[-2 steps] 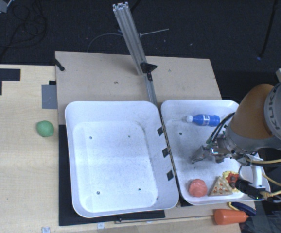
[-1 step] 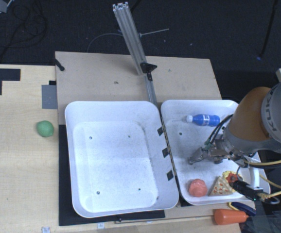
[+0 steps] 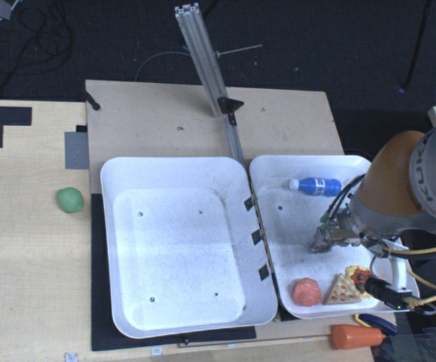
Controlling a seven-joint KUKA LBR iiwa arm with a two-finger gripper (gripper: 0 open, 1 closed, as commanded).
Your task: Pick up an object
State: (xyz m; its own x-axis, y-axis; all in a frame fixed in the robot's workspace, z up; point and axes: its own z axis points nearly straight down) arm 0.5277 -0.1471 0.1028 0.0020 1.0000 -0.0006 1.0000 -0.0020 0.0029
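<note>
Two bins side by side: the left bin (image 3: 127, 179) all bare white floor, plenty of room. The right bin (image 3: 278, 285) is busier. The arm (image 3: 395, 183) leans in from the right, gripper (image 3: 325, 241) low over the floor mid-bin, nothing seen between its fingers; whether they're parted I can't tell. One bottle (image 3: 315, 186) lies near the far rim, one red ball (image 3: 306, 292) and one pizza slice (image 3: 344, 289) by the near rim. One green ball (image 3: 71, 200) sits outside, left.
</note>
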